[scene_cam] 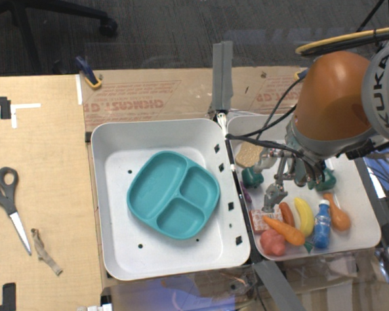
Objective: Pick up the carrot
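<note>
The carrot (286, 230) is orange with a green end and lies at a slant near the front of the right bin (362, 194), among other toy foods. My gripper (292, 187) hangs over the middle of that bin, just behind and above the carrot. Its fingers (274, 196) stand open with nothing between them. The orange band of the arm (332, 97) hides the back of the bin.
Crowding the carrot are a red sausage (287, 213), a banana (305, 216), a blue bottle (322, 226), an orange drumstick (338, 216) and a pink lump (272, 243). A teal divided plate (174, 194) lies in the left bin (111, 189). Scissors (6, 196) rest on the bench at left.
</note>
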`<control>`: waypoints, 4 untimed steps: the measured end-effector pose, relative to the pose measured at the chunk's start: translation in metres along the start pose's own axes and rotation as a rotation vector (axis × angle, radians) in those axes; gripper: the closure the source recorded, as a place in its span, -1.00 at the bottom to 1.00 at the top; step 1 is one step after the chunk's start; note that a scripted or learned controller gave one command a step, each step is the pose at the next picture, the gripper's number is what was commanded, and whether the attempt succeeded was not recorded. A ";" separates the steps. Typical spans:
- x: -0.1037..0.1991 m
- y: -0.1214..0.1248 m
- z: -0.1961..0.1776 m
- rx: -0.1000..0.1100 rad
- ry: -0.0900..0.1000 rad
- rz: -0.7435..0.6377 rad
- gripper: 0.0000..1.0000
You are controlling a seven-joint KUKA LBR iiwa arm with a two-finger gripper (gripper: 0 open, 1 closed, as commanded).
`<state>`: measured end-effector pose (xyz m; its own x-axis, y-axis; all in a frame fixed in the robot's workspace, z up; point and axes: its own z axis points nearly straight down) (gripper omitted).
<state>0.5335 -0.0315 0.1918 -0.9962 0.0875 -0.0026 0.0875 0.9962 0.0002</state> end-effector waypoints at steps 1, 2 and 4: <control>0.001 -0.063 0.054 0.000 0.002 -0.011 -1.00; 0.038 -0.070 0.092 0.004 -0.023 0.091 -1.00; 0.048 -0.067 0.090 0.003 -0.003 0.468 1.00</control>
<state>0.4798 -0.0944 0.1013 -0.8497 0.5272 -0.0060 0.5272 0.8497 -0.0009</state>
